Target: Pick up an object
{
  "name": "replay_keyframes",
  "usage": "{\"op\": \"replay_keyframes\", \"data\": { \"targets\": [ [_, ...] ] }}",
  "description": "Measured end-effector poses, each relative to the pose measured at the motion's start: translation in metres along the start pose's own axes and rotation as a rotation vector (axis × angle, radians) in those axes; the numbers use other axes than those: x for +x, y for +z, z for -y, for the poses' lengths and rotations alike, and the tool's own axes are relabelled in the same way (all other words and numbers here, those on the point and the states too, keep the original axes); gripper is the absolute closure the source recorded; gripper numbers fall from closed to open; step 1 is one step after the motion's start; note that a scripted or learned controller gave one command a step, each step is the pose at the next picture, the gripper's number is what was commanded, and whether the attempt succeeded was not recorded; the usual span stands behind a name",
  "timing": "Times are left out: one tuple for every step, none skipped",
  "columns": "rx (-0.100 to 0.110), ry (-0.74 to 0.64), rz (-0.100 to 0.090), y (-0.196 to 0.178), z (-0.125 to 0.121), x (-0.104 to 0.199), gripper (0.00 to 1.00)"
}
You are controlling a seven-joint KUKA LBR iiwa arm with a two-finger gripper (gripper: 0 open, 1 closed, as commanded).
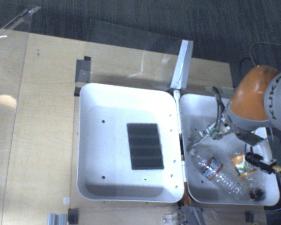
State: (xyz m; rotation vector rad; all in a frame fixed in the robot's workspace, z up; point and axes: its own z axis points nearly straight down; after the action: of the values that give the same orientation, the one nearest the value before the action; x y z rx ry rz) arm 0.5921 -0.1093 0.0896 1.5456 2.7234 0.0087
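Note:
My gripper (211, 132) reaches down into the right bin (196, 106), near its middle left, under the grey arm with the orange band (250, 99). A crushed clear plastic bottle (217, 172) with a blue and red label lies just in front of the gripper, slanting toward the bin's near right corner. An orange and green packet (241, 164) rests to the right of the bottle. A small black round piece (256, 194) sits at the near right corner. Flat in the middle of the left bin (92, 129) lies a dark ribbed rectangular pad (145, 145).
The two bins meet along a shared rim (179, 138) with a grey upright post (181, 64) behind it. A black cable (261, 163) runs by the right bin's right side. Bare wooden bench (30, 123) spreads to the left.

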Motion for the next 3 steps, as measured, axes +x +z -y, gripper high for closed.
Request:
{"op": "replay_keyframes", "data": {
  "targets": [
    [0.0, 0.0, 0.0, 0.0, 0.0, 0.0, 0.0],
    [0.002, -0.069, -0.001, -0.043, -0.004, -0.042, 0.0],
    [0.005, -0.026, -0.002, -0.013, 0.079, -0.035, 0.0]
  ]
}}
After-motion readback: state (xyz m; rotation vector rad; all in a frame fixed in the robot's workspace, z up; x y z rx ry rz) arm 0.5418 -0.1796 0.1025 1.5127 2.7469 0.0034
